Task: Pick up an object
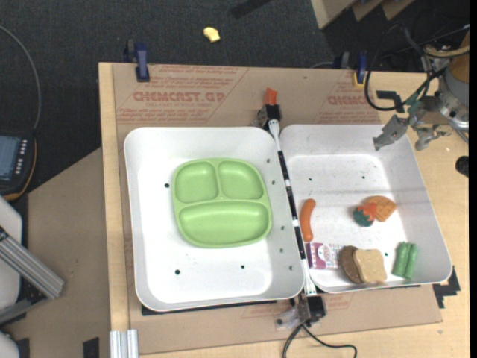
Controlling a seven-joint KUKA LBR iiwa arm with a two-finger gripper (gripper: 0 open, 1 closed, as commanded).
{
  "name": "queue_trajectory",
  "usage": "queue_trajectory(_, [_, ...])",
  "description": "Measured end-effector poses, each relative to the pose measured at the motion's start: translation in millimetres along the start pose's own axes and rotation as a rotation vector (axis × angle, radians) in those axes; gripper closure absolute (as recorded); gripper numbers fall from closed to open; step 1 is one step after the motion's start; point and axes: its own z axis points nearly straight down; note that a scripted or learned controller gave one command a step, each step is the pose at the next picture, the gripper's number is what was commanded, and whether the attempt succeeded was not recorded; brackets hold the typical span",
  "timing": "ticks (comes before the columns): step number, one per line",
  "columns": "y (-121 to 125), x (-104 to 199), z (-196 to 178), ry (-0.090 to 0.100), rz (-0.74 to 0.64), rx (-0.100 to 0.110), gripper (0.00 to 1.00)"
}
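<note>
Pickable items, all in right bin point(335, 170):

- Orange-red sausage point(306, 219): slim, rounded ends, lying lengthwise close to left wall, about midway along it.
- Small packet point(320, 256): white with purple print, flat, just past near end of sausage, close to near-left corner.
- Bread slice point(364, 265): tan face with brown crust, at near edge, just right of packet; whether touching it, cannot tell.
- Green piece point(404, 260): short, stick-shaped, ribbed, tilted slightly, at near-right corner, just beside bread slice.
- Orange toy food point(375, 209): wedge-like, with teal-green part at its left end, right of centre, apart from the other items.

Left bin point(149, 170): holds light green divided plate point(221, 202), three compartments, two small at far side and one large at near side, centred on bin floor.

Gripper point(406, 134): placed over far-right corner of right bin, at rim level or above; exact height cannot be told. Carried on grey wrist entering from right.

Jaws: spread wide. Left finger point(389, 134) angled down toward far-right part of bin floor; second finger beyond right rim. Nothing between fingers. No visible contact with any item. Well apart from orange toy food, the nearest item.
</note>
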Motion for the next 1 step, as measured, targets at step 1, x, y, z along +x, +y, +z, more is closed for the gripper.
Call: queue_trajectory(1, [47.3,3.7,34.3,-0.002,-0.002,-0.004,0.00])
